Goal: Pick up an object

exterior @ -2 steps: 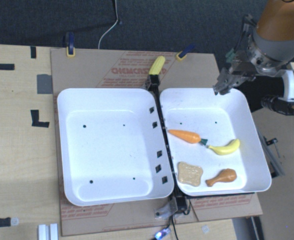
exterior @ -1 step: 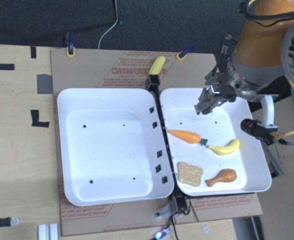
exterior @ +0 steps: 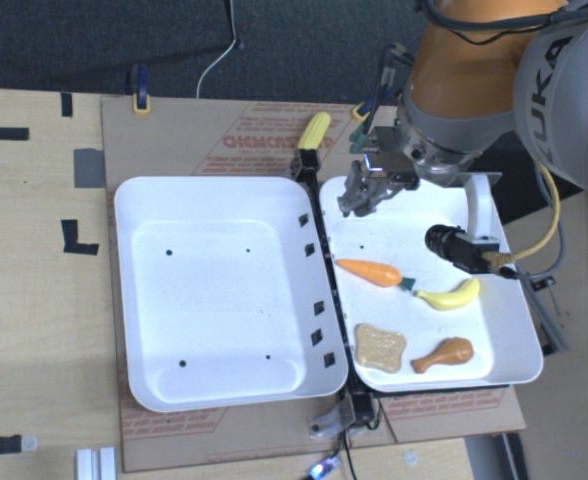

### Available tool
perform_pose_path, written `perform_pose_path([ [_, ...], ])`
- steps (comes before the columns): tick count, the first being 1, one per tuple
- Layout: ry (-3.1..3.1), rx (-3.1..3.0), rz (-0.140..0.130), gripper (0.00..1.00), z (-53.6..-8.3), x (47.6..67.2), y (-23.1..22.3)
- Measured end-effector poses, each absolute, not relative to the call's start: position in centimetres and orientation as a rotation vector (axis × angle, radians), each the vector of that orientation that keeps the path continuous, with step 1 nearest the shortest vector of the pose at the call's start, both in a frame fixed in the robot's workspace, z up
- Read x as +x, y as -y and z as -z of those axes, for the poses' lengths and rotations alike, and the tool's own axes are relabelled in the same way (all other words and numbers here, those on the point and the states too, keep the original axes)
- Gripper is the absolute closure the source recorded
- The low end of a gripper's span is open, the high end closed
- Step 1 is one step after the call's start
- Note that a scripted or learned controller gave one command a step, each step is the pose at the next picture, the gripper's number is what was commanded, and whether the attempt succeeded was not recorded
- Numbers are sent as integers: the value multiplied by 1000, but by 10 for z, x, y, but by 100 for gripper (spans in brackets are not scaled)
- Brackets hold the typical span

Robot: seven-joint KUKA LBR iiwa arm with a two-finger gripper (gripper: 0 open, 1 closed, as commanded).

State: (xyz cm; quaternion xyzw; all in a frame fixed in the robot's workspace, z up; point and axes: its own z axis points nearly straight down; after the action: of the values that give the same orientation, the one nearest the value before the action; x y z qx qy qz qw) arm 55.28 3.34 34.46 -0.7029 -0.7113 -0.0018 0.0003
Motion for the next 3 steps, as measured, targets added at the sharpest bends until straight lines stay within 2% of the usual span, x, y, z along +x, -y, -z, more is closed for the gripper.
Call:
perform_pose_path([
  [1, 2226, -2216, 3, 100, -380, 506, -48],
  [2, 2230, -2214, 5, 100, -422, 507, -94],
  [3, 2222, -2217, -5, 100, -408, 483, -100],
])
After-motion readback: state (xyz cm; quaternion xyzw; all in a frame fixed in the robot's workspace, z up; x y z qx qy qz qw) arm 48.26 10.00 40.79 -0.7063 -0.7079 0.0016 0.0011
